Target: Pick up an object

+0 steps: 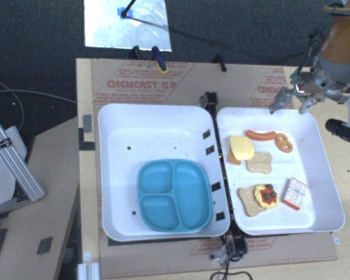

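So the arm (pixel 341 45) comes in from the upper right, grey body with the orange band up near the top corner, wrist bent down toward the far rim of the right bin (pixel 324 156). The gripper (pixel 291 102) hangs just above that back edge, fingers spread apart, and there's nothing between them. One fingertip (pixel 278 105) pokes out over the bin's back left area, the other sits a bit to the right of it. It's not touching any of the food.

Stuff you could grab is all in the right bin: a toy sausage (pixel 261 135) near the back, a pretzel (pixel 283 143) touching its right end, a yellow cheese wedge (pixel 241 149) just left and in front of the sausage, a plain bread slice (pixel 259 163) beside the cheese. Closer to the front there's a toast with yellow and red topping (pixel 259 198) and a little red and white packet (pixel 295 192) just to its right. All of it is well clear of the gripper.

The left bin (pixel 122 133) has a blue divided plate (pixel 175 195) lying flat toward its front right corner.

Both bins sit side by side on a brown cardboard sheet (pixel 146 80) with red print, on a light wooden bench (pixel 55 156). Behind it there's dark carpet (pixel 35 34) with a shiny silvery sheet (pixel 105 16) lying on it, and some aluminium framing (pixel 9 156) at the left.
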